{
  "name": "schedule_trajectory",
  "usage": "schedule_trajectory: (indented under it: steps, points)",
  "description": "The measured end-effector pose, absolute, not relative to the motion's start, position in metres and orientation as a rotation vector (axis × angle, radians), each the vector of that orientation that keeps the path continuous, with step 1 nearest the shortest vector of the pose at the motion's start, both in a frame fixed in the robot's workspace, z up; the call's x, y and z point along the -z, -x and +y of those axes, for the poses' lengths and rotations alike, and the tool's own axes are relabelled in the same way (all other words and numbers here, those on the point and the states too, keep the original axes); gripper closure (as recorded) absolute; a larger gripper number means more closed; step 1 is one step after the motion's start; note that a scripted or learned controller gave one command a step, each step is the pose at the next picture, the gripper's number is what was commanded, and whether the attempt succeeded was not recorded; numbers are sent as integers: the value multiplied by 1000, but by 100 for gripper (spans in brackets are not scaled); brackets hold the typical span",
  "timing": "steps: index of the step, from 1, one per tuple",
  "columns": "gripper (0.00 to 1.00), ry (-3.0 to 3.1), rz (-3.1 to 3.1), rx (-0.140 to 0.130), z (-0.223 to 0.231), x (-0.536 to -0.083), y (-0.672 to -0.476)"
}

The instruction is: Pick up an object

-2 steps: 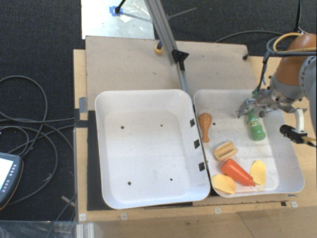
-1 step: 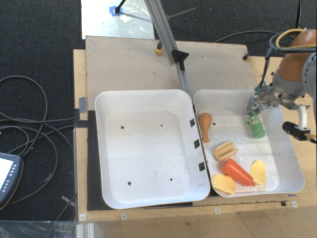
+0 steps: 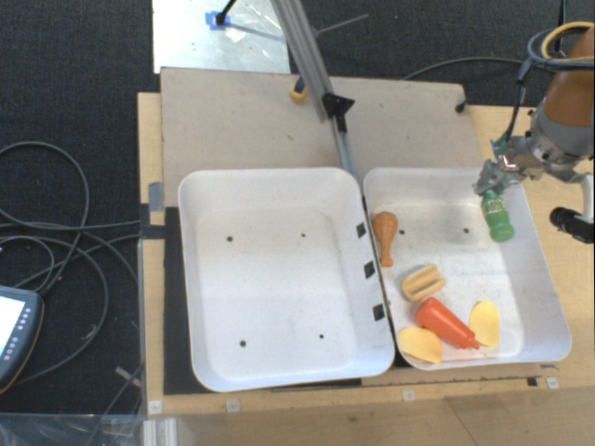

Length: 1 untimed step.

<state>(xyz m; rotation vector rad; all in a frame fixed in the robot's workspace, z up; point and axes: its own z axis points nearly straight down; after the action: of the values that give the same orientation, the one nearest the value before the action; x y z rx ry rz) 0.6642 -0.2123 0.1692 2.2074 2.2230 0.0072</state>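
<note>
Watching my gripper point(image 3: 495, 177) over the right bin point(image 3: 544, 277), its fingers clamped on a green bottle point(image 3: 497, 217).

I see the bottle hanging near that bin's far right side; dark carpet point(image 3: 74, 72) and cables point(image 3: 56, 230) surround the bench point(image 3: 390, 110).

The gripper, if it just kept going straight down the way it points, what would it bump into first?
Probably the green bottle. The gripper sits right above the bottle's top end in the right bin, pointing down at it. Depth is hard to judge from this view, so they may already touch.
</note>
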Motion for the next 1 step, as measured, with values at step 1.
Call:
schedule_trajectory:
  steps: [1]
  points:
    - [100, -2207, 2224, -7, -208, -220, -675]
